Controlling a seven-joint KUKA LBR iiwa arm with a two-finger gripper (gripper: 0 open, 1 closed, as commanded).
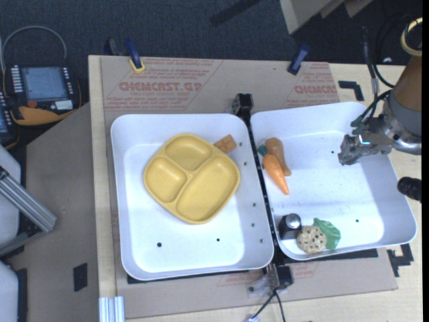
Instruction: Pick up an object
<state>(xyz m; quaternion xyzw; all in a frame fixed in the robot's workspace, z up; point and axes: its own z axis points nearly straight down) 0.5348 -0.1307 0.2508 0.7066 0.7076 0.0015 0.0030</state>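
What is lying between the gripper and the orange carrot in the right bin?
Nothing: the camera view shows bare white bin floor between the gripper and the orange carrot.

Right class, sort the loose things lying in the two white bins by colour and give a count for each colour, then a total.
Yellow: 1, the divided plate
Orange: 2, the carrot and the piece beside it
Brown: 1, the small block
Tan: 1, the cookie
Green: 1, the leafy piece
Black and silver: 1, the small item
Total: 7
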